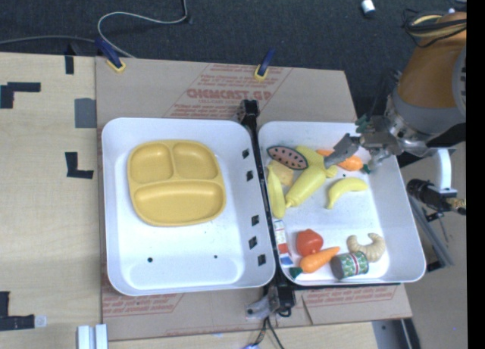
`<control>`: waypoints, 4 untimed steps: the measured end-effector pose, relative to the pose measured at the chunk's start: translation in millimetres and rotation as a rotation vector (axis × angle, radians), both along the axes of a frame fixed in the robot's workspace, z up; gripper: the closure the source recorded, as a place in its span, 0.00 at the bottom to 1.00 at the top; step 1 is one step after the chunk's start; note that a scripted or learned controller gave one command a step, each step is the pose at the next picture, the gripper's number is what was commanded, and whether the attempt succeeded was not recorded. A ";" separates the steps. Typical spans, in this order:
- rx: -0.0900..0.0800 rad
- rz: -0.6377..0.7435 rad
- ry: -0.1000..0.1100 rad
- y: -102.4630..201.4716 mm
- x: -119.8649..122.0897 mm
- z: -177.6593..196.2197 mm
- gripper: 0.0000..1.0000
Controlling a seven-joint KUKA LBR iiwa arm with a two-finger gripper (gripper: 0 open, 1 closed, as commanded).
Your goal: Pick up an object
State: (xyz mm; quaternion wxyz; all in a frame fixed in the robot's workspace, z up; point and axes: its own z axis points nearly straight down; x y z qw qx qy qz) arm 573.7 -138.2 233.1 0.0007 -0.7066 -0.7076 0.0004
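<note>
Positioned at the right of the frame, the end effector (362, 152) hangs low over the upper right part of the right bin (402, 226), its fingers spread apart with nothing clamped between them. One dark finger (342, 146) angles toward the centre of the bin; the other points down toward the bin's right side. A small orange carrot piece (348, 163) lies just beside and partly under the fingers; whether it is touched cannot be told. The grey arm with its orange band (432, 67) enters from the upper right.

Right bin contents: a dark oval slice with a pink rim (286, 157) at upper left; beside it a yellow pepper-shaped piece (307, 182) and a pale corn cob (276, 192) along the left wall; a small banana (342, 189) near the centre, well below the fingers. Along the lower edge lie a red tomato (308, 241), an orange carrot (318, 259), a green-labelled can (349, 265) on its side and a tan curled piece (370, 245).

Left bin (121, 249), centre left of the frame, holds a yellow divided plate (176, 182) in its upper half.

Both bins rest on cardboard sheeting (303, 90) on the counter (38, 219).
</note>
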 end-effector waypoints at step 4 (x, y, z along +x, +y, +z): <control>-0.001 0.001 -0.003 32.1 46.6 -137.5 1.00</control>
